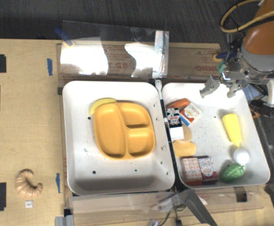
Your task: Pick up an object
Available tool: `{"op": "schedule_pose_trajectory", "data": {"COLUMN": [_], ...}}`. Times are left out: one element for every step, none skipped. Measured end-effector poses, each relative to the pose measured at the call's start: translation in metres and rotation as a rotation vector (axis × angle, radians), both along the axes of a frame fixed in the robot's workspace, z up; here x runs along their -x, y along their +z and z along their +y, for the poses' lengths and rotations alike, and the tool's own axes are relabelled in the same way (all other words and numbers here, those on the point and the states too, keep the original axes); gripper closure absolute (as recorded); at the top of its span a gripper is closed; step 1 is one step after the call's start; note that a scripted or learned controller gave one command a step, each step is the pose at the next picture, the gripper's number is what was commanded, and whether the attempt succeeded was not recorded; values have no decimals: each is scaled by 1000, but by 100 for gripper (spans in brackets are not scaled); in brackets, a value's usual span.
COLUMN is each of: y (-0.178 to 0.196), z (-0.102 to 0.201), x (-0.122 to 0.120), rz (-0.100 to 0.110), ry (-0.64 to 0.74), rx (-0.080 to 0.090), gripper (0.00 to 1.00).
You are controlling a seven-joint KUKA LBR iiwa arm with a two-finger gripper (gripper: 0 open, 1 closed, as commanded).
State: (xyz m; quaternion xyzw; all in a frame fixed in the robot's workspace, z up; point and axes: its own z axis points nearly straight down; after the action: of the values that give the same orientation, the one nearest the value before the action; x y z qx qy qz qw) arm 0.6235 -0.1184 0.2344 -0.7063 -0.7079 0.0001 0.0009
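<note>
My gripper (219, 89) hangs over the back edge of the right bin (257, 126), its two fingers spread apart with nothing between them. Below it in that bin lie a yellow corn cob (232, 128), a white ball (241, 156), a green toy vegetable (233, 172), two small pink-red boxes (199, 168), an orange-yellow piece (184, 148), a red-orange toy (178, 103) and small printed packets (183, 116). The left bin (76, 126) bears a yellow compartment tray (124, 128) with a yellow banana-like piece (101, 103) behind it.
A croissant toy (28, 182) lies on the cardboard bench at the lower left, outside the bins. A clear plastic sheet (113, 55) stands behind the left bin. Cables and the orange-banded arm (264, 36) occupy the upper right.
</note>
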Motion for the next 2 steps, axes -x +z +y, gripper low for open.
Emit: {"op": "schedule_pose_trajectory", "data": {"y": [-99,-121], "z": [13,0], "x": [-39,-42], "rz": [6,5], "ry": [-288,-660], "rx": [1,3], "gripper": [0,0]}}
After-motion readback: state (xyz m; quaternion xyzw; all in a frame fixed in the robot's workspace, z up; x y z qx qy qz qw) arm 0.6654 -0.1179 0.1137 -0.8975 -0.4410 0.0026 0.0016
